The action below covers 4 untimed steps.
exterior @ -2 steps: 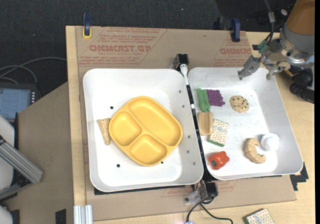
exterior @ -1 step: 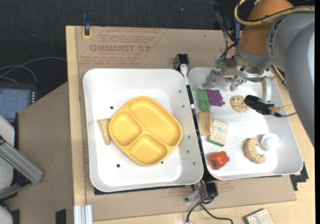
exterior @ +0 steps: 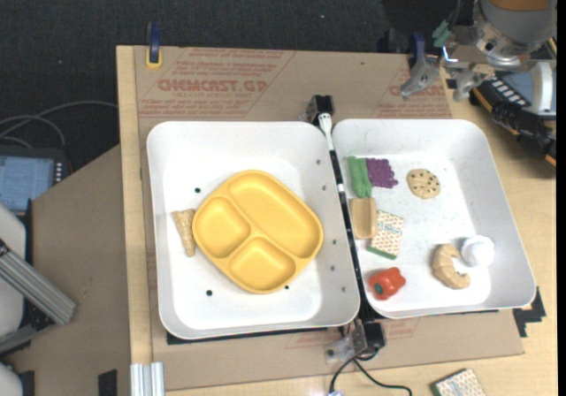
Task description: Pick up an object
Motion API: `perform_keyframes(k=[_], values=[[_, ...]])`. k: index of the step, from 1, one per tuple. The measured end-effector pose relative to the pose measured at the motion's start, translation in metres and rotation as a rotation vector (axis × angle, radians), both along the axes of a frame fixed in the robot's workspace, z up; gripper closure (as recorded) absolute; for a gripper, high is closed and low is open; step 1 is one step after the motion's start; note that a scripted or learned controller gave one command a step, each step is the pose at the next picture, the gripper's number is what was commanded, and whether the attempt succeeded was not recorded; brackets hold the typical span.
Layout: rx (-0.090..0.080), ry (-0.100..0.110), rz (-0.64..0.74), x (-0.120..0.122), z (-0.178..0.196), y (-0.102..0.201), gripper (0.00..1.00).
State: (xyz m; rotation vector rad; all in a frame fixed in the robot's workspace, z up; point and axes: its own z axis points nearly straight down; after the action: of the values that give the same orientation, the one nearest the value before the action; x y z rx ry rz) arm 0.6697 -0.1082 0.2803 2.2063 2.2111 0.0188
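My gripper [exterior: 437, 78] hangs at the top right, beyond the far rim of the right bin [exterior: 495, 209], over the brown board. Its fingers stand apart with nothing between them. In the right bin lie a green bar [exterior: 358, 177], a purple grape bunch [exterior: 382, 173], a chocolate-chip cookie [exterior: 424, 183], a tan bar [exterior: 362, 217], a speckled square wafer [exterior: 387, 234], a red pepper [exterior: 386, 281], a bitten doughnut [exterior: 450, 267] and a small white object [exterior: 478, 250]. All of them lie well in front of the gripper.
The left bin [exterior: 168, 173] holds a yellow divided plate [exterior: 256, 231] and a tan cracker [exterior: 184, 232] at its left side. A black clamp [exterior: 320, 108] sits where the two bins meet at the far side. Cables and equipment crowd the far right.
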Motion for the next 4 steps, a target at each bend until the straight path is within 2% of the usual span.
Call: perform_keyframes(k=[1,2,3,4], values=[[0.003,0.019,-0.001,-0.003,-0.009,0.010,0.00],[0.004,0.024,-0.010,-0.099,0.020,-0.044,0.00],[0.007,0.030,0.000,-0.069,-0.080,-0.031,0.00],[0.001,0.019,-0.007,-0.063,-0.110,-0.114,0.00]])
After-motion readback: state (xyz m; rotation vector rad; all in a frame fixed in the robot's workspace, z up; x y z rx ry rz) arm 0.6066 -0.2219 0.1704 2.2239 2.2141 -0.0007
